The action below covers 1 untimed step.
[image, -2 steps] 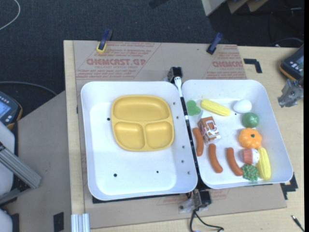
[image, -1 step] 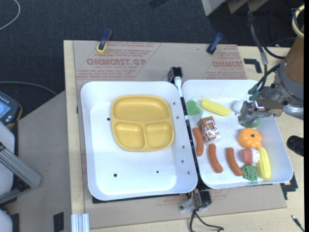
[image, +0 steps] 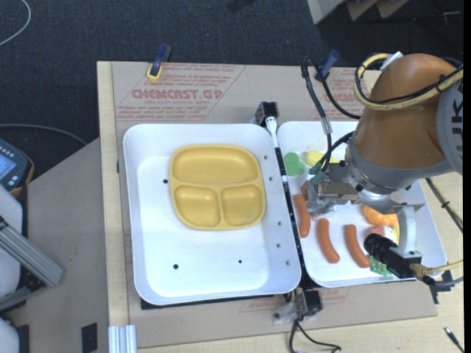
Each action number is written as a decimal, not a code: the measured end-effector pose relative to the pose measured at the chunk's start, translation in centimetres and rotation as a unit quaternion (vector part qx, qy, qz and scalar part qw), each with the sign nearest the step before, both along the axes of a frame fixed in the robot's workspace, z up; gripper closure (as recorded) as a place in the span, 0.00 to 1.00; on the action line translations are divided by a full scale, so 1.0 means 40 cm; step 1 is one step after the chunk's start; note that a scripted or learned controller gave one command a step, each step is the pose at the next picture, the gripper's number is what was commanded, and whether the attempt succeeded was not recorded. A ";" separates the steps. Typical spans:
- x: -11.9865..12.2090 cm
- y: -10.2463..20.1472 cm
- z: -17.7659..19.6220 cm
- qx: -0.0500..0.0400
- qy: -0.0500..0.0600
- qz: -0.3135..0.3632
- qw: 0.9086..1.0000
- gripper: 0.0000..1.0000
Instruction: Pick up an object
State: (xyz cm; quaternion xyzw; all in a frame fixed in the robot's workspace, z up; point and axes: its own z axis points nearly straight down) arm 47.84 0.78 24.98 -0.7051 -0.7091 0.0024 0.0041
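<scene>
Over the right bin [image: 335, 272], far-left part: hand [image: 320, 195], grey metal, hanging low above the bin floor. Whether it is spread or pressed together cannot be told, and nothing shows as pinched in it.

Step in hand, as judged: the approach or descent onto a target, with no object lifted yet.

Candidate objects, all in the right bin:
- Left sausage [image: 302, 215]: orange-red, smooth, rounded rod lying near-to-far along the bin's left wall, just beside the hand. Likeliest target.
- Middle sausage [image: 328, 241]: same make, near of the hand, apart from its neighbours.
- Right sausage [image: 356, 245]: same make, right of the middle one.
- Green piece [image: 294, 163]: soft-edged, matt, at the far-left corner.
- Yellow piece [image: 315, 157]: small, just right of the green one, partly hidden by cable.
- Orange piece [image: 381, 216]: glossy, partly under the arm; shape unclear.

Next move, as judged: centre across the short width of a sausage, since a smooth round rod may roll or slip from a lengthwise or off-centre pinch. The bin wall leaves little room on the left.

Other stock:
- Left bin [image: 147, 219]: white, shallow, rounded corners.
- Yellow tray [image: 218, 185]: moulded plastic, three compartments, lying flat in the left bin.
- Surface [image: 184, 90]: brown printed board.
</scene>
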 end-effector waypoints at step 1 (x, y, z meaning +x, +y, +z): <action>0.000 0.158 -0.031 0.000 -0.001 0.001 1.000 1.00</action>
